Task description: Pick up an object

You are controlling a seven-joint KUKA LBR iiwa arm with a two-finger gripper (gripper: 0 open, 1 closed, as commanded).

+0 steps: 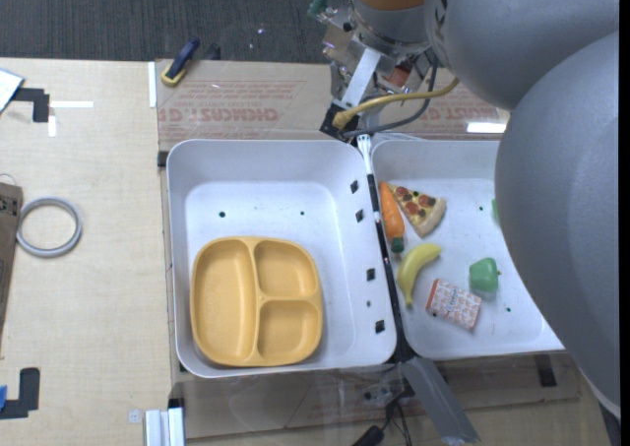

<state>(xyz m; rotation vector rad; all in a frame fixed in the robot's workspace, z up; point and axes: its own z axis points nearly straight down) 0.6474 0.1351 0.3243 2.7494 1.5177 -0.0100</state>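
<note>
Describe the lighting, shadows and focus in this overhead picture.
Camera view: light is even and diffuse, with no harsh glare on the white left bin; the yellow divided plate casts only a faint soft shadow; the grey arm looms close and slightly soft, while the banana looks sharp.

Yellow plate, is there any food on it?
Empty: all three sections of the yellow plate are bare, with nothing lying in them.

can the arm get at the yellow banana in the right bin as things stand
Probably yes: the yellow toy banana lies uncovered on the right white bin's floor. The orange carrot and the wall between the bins sit close beside it, which may crowd a grasp.
</note>
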